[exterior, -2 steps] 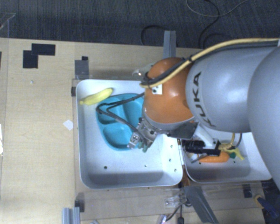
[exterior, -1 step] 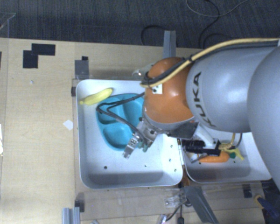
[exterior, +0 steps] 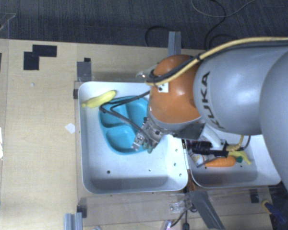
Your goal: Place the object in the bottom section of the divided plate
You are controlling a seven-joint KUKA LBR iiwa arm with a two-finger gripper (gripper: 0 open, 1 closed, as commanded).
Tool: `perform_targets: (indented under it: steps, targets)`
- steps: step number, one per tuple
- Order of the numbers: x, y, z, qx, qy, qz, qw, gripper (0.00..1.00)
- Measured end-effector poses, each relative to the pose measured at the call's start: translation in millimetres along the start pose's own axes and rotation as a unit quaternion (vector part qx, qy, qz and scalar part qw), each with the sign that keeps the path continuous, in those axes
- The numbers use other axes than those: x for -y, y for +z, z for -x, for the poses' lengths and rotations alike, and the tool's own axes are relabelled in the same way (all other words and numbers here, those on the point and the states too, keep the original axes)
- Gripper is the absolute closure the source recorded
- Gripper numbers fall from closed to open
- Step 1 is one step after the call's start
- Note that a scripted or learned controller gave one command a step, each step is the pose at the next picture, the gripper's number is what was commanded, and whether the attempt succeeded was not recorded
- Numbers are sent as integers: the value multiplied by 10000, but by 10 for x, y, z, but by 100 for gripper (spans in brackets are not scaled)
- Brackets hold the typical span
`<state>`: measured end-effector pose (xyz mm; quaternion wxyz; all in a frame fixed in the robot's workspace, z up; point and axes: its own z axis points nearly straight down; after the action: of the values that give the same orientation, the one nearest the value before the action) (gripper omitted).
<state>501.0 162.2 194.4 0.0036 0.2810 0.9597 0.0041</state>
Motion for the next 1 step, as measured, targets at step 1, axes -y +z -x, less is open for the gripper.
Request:
perform_targets:
  steps: [1]
  targets:
    - [1,1,0,0,-2,-2,10000,0]
